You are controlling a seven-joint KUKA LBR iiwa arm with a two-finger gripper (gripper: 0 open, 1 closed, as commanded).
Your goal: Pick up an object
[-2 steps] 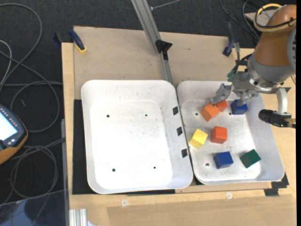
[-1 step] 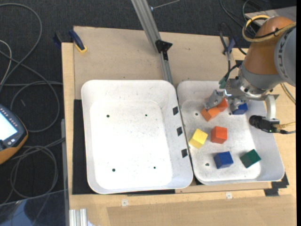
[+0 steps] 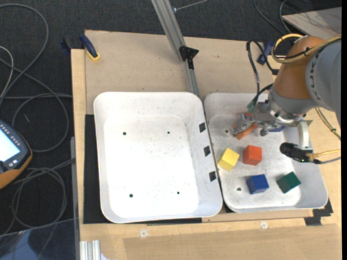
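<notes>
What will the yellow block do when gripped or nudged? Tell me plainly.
The yellow block looks like a solid cube with flat faces, so it would probably stay rigid and slide rather than roll. Being small, it is likely light. It sits close beside the orange block in the right bin, so a push toward that side may shove both.

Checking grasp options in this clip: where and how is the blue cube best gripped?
Grip the blue cube across two opposite flat side faces, coming straight down from above. It sits flat in the right bin, apart from the green cube and orange cube, so there looks to be room on its sides.
</notes>
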